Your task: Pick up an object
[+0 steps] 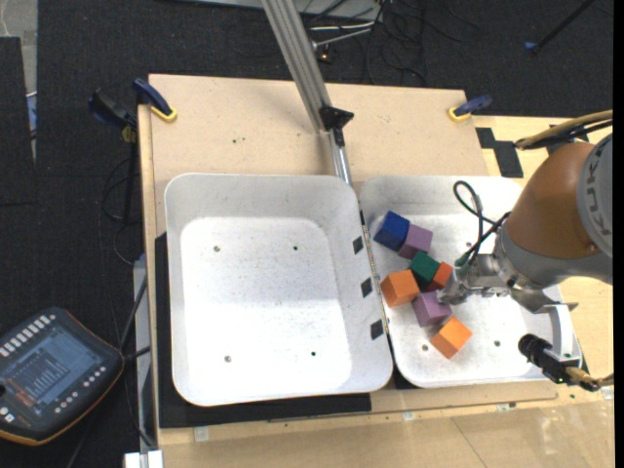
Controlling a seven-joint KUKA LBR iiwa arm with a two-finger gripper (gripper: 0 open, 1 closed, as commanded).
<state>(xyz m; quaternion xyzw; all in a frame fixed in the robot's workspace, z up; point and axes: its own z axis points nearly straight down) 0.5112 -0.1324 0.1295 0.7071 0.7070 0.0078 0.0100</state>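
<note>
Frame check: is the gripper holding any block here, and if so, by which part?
It cannot be told. The gripper is down among the blocks in the right bin, beside a purple block and a small orange block, but no block is visibly gripped.

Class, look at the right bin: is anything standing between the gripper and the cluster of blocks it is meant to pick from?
Nothing visible does. The gripper is already at the cluster's right edge in the right bin, beside the green block and the lower purple block. The blocks lie tightly packed, touching each other.
</note>
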